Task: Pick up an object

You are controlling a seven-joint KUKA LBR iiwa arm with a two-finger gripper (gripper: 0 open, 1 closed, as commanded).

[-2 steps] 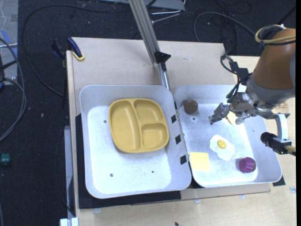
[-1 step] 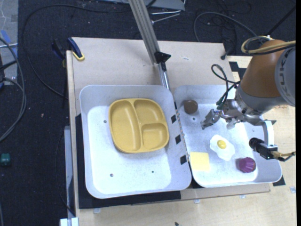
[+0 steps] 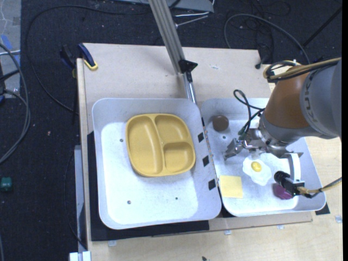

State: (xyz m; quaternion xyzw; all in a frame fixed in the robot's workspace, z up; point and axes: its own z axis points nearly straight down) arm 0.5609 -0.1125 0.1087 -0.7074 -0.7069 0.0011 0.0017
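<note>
Right bin [image 3: 321, 203] item: purple object [image 3: 283, 191] partly hidden behind cabling, gripper [image 3: 235, 148] (finger spread indistinct, cannot tell) low beside fried egg [image 3: 256, 168].

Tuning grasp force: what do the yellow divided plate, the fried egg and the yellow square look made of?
Yellow divided plate: likely hard moulded plastic, matte to satin, with smooth rounded compartment walls.
Fried egg: looks like toy plastic or rubber, glossy yolk dome on a white base.
Yellow square: thin and flat, like a toy cheese slice; plastic or foam, matte, cannot tell which.

Robotics lab: loose cables [image 3: 38, 86], arm [image 3: 304, 102], bench [image 3: 136, 72].
</note>
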